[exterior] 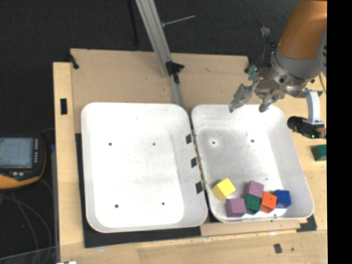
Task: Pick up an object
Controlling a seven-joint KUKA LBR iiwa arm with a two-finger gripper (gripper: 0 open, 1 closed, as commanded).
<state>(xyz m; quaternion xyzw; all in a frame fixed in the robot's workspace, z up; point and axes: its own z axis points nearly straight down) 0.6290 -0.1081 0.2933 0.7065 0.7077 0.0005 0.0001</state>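
Small blocks crowd the near corner of the right bin (286,147), the part of the scene closest to the viewer. They look like hard, matte cubes with crisp edges: a yellow block (224,188) sits slightly apart on the left, turned so its corners point diagonally; a purple block (235,207) lies just in front of it, touching a green block (252,202). Behind those stands a second purple block (254,189), with an orange block (268,201) and a blue block (282,197) packed in to the right. Being cubes, none has a long axis.

Both bins are shallow, smooth white plastic with rounded corners and a faint grey speckle on the floor; the left bin (137,164) lies beside the right one on a pale wooden bench (209,62).

High at the far rim of the right bin hangs the gripper (250,104), its two grey metal fingers (238,100) spread apart with nothing between them. All the blocks lie well apart from it, at the opposite end of the bin.
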